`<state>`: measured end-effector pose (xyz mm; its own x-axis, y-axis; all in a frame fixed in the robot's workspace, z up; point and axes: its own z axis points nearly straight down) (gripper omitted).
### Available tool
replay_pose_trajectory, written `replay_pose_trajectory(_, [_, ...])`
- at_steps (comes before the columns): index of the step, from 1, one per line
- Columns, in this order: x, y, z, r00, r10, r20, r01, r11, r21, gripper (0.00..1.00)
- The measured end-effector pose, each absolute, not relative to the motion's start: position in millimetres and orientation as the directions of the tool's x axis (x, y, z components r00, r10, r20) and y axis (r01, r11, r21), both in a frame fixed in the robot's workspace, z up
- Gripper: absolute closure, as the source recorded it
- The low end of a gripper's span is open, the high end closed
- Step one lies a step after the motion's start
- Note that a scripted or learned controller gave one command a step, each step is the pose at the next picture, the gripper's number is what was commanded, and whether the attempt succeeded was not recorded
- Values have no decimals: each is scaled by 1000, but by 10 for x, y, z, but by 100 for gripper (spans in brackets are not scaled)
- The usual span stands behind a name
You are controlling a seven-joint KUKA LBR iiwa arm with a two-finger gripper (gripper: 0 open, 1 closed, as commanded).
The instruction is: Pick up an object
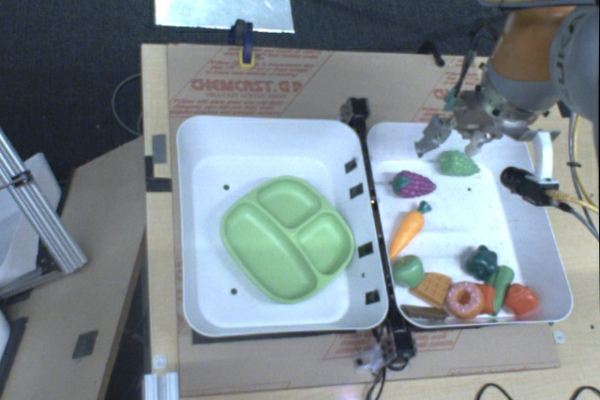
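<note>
My gripper [454, 142] hangs over the far end of the right bin [539, 229], its fingers [430, 140] spread open with nothing between them. Just below and in front of the fingertips lies a green leafy toy vegetable [457, 164]. A purple bunch of grapes [412, 184] sits a little nearer and to the left. An orange carrot [406, 231] lies along the bin's left side.
The right bin's near end holds a green round fruit [407, 271], a waffle [433, 288], a pink donut [464, 299], a dark green pepper [482, 262] and a red piece [521, 299]. The left bin [202, 164] holds a green divided plate [286, 239].
</note>
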<state>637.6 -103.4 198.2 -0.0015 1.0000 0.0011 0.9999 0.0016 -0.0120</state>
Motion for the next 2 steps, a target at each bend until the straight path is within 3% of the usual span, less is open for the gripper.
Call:
replay_pose_trajectory(1, [6404,-1033,2066,-4,1000,0,1000,4,1,0])
replay_pose_trajectory(2, [6475,-991,1480,-6,1000,1,1000,6,-3,0])
